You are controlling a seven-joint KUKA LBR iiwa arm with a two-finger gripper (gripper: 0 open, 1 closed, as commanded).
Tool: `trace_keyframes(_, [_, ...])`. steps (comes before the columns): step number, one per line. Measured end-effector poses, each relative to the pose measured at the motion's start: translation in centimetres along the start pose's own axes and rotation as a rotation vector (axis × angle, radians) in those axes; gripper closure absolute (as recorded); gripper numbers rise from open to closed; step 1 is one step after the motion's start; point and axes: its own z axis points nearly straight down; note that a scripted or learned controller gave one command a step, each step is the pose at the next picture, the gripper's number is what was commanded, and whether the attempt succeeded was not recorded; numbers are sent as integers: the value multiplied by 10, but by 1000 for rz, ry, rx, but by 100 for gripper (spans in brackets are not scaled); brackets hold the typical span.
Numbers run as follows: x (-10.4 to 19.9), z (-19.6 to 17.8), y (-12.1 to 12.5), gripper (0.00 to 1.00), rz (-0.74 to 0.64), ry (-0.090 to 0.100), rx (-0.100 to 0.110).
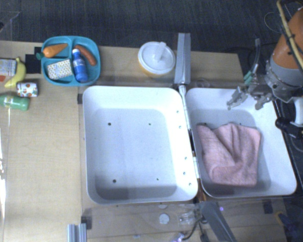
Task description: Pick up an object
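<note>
Currently gripper (pixel 247 99) hovering above pink towel (pixel 229 153) in right bin (pixel 289 171), fingers apart, gripping nothing

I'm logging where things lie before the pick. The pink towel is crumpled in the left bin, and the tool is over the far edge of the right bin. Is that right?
Not quite. The pink towel lies crumpled in the right bin, not the left bin, as the camera view shows. The tool is indeed over the right bin's far edge.
</note>
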Motion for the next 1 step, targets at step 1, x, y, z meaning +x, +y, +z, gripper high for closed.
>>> trace_keyframes(1, [9,126,-32,0,-147,0,1])
